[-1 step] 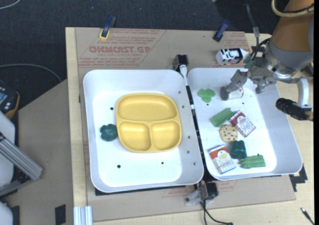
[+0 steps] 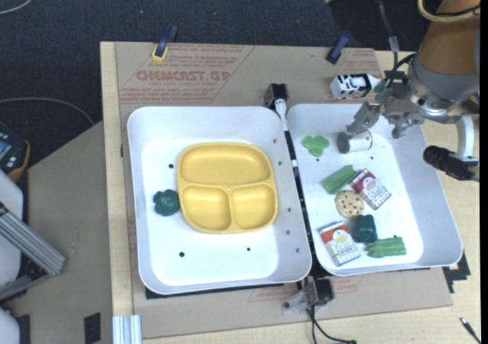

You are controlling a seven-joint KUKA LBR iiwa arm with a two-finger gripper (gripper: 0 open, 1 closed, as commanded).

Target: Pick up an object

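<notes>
Nearest object: we see a light green piece (image 2: 314,143) lying flat on the right bin's (image 2: 427,205) floor near its upper left corner, just beside the hand.
Direction from hand: it lies left of the hand (image 2: 355,139) and slightly lower in the view.
Other candidates: a green bar (image 2: 338,178), a cookie (image 2: 349,203), a red and white packet (image 2: 373,189), a dark green block (image 2: 364,227), a second packet (image 2: 339,243) and a green strip (image 2: 385,247) sit farther down the same bin.
Hand state: we cannot tell how the hand is set; nothing visible is held in it.
Left bin: a yellow divided tray (image 2: 227,185) and a dark green lump (image 2: 165,202) lie well apart from the arm.
Judgement: we judge a short leftward shift and descent would suit.
</notes>
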